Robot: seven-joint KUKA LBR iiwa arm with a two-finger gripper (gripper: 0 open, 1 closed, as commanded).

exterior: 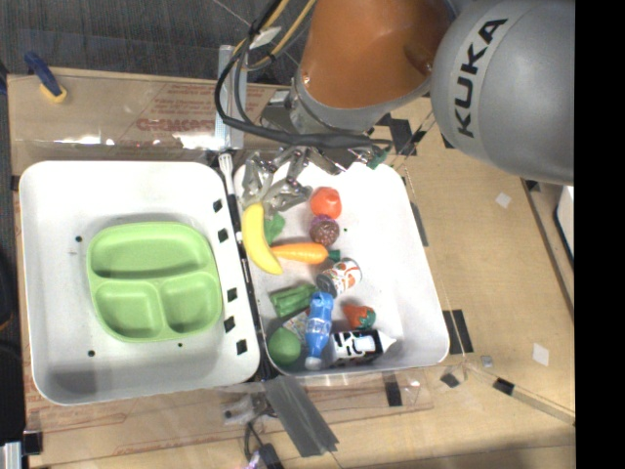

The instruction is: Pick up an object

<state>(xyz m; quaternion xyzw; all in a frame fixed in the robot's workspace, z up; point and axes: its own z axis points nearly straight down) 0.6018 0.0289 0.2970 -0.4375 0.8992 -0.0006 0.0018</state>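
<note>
Over the right bin point(422, 291), at its far left corner, the gripper point(276, 186) hangs down from the orange-banded wrist, metal fingers point(256, 179) just above the top end of the banana point(256, 239). Whether they're apart or together, cannot tell; too cluttered with cables and shadow. Nothing visibly between them.

Right bin contents, all bunched along its left half: banana lying lengthwise by the left wall, a small green piece point(274, 227) beside its upper end, carrot point(301, 253) touching the banana's lower part and pointing right. Tomato point(326, 202) near the gripper, dark red ball point(324, 231) just below it. Red-white can point(342, 277) right of the carrot. Green pepper point(292, 299) below the carrot, blue bottle point(318, 328) upright-ish beside it, lime point(285, 347) in the near left corner, strawberry point(358, 317) and a black-white box point(357, 345) to the bottle's right.

Left bin point(59, 203) holds a green divided plate point(152, 279), three compartments, roughly centred.
</note>
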